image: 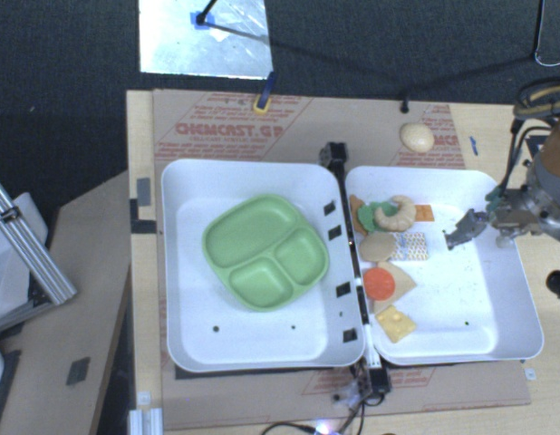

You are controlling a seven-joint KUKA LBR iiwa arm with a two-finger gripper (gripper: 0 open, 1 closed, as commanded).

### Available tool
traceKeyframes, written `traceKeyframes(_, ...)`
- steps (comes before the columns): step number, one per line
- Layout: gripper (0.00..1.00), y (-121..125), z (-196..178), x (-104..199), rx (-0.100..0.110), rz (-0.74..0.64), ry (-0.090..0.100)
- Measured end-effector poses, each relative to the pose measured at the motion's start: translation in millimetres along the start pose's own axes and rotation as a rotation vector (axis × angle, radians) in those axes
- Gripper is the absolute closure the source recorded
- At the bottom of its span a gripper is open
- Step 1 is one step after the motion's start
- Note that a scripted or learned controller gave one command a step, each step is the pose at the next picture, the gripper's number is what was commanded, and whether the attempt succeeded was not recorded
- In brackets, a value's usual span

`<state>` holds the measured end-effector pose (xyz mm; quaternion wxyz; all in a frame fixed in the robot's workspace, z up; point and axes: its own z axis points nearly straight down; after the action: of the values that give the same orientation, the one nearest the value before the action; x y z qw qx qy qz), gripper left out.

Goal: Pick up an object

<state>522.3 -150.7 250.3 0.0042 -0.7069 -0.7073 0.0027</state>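
Several toy food items lie at the left side of the right bin (511, 333). Among them are a beige croissant (394, 211), a green piece (370, 218), a small orange cracker (424, 213), a tan round piece (379, 246) and a checkered packet (410, 246). Nearer the front are a red-orange disc (380, 284) and a yellow cheese wedge (394, 323). My gripper (461, 230) hangs over the right bin's middle right, to the right of the packet and apart from every item. Nothing shows in it.
The left bin (185, 315) holds a green divided plate (265, 252). A beige ball (417, 136) rests on the cardboard behind the right bin. The black divider (350, 243) runs between the bins. The arm's body (543, 193) stands over the right bin's right rim.
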Motion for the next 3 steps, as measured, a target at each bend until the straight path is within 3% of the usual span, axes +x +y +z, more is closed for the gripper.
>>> traceKeyframes(1, 0.00, 2.3, -5.9, 0.3, -0.012, -0.003, -0.002)
traceKeyframes(3, 0.00, -1.0, 103.2, -4.2, -0.007, -0.001, -0.001)
